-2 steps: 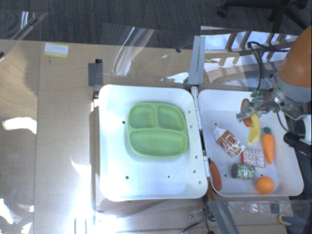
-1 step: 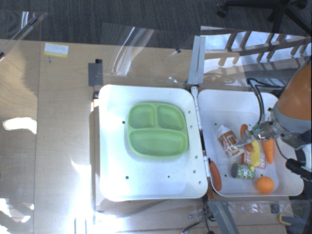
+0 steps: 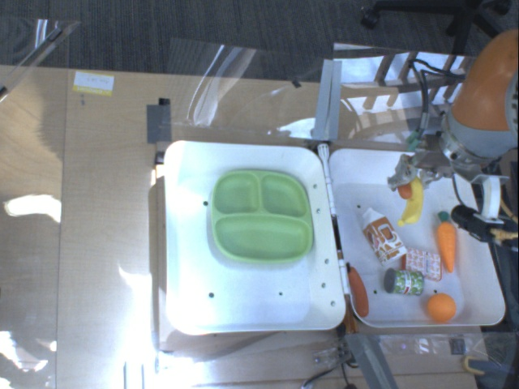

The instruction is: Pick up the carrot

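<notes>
The carrot [image 3: 446, 245], orange with a small green top, lies on the floor of the right bin [image 3: 486, 318] near its right wall, pointing toward the front. My gripper [image 3: 404, 178] hangs over the back of that bin, left of and behind the carrot and apart from it. It sits just above the top end of a yellow banana [image 3: 413, 205]. A small red-orange thing [image 3: 403, 191] shows right under the gripper, and I cannot make out what it is.
Also in the right bin are a small carton [image 3: 383, 240], a red-and-white packet [image 3: 423, 262], a green can [image 3: 404, 282], an orange [image 3: 440, 307] and a red sausage-shaped item [image 3: 358, 291] at the left wall. A green divided plate [image 3: 262, 215] lies in the left bin [image 3: 186, 298].
</notes>
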Tool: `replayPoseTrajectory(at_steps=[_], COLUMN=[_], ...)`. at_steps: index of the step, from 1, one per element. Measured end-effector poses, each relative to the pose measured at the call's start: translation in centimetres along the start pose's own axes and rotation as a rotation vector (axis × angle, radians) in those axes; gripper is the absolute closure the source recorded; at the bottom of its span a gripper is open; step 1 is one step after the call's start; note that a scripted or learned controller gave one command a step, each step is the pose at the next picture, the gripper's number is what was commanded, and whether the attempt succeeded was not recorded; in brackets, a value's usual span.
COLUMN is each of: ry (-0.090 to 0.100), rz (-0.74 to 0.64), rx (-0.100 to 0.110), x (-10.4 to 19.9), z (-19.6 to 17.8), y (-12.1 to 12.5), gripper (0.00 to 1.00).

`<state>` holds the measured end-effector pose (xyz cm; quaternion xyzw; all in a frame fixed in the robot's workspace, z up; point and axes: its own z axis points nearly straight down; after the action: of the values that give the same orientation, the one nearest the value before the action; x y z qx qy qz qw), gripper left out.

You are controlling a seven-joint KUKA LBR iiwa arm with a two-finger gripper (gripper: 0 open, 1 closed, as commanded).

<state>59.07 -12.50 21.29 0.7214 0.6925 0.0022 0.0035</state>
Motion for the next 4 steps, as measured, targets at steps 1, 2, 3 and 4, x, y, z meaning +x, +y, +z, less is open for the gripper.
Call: replayPoseTrajectory(at_steps=[1, 2, 3, 4], ry=[-0.002, 0.001, 0.001, -0.010], rz=[-0.008, -0.161, -0.137, -0.202], rx=[-0.007, 0.002, 0.000, -0.037], x=[0.1, -3.8, 0.3, -2.3], z=[-1.2, 8.3, -1.8, 9.2], y=[0.2, -5.1, -1.5, -3.8], gripper=[1.00, 1.00, 1.00, 1.00])
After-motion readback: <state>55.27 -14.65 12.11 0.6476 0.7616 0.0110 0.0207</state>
